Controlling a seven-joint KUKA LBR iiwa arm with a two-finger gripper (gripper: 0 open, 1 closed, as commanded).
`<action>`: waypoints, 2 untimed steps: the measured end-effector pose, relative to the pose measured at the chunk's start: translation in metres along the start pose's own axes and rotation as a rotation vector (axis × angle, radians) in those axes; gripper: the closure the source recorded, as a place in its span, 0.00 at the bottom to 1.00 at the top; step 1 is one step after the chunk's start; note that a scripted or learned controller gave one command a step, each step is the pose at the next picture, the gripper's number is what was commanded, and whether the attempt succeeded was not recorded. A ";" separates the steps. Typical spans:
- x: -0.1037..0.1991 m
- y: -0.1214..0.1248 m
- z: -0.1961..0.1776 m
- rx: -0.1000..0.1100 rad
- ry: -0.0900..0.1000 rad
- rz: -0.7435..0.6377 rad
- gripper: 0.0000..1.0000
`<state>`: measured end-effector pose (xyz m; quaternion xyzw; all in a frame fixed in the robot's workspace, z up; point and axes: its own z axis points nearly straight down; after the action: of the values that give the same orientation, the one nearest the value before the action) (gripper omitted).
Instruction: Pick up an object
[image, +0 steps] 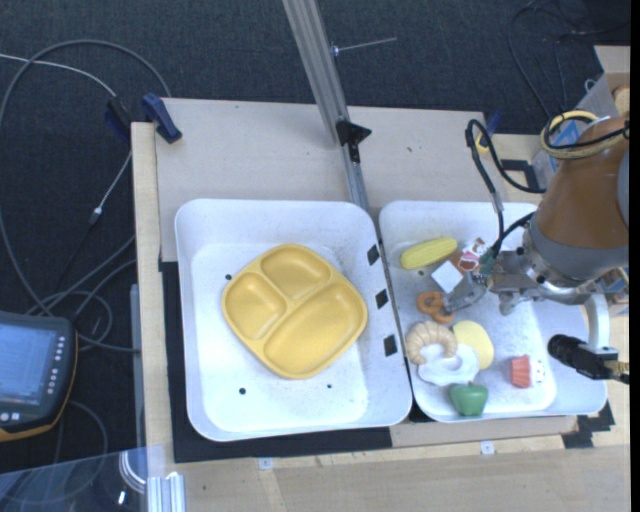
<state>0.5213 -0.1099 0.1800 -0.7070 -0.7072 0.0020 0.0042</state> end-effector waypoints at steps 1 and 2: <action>-0.007 -0.009 0.055 0.000 0.000 0.001 0.00; -0.007 -0.004 0.082 -0.020 -0.004 0.001 0.00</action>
<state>0.5168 -0.1170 0.0978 -0.7074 -0.7068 -0.0037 -0.0041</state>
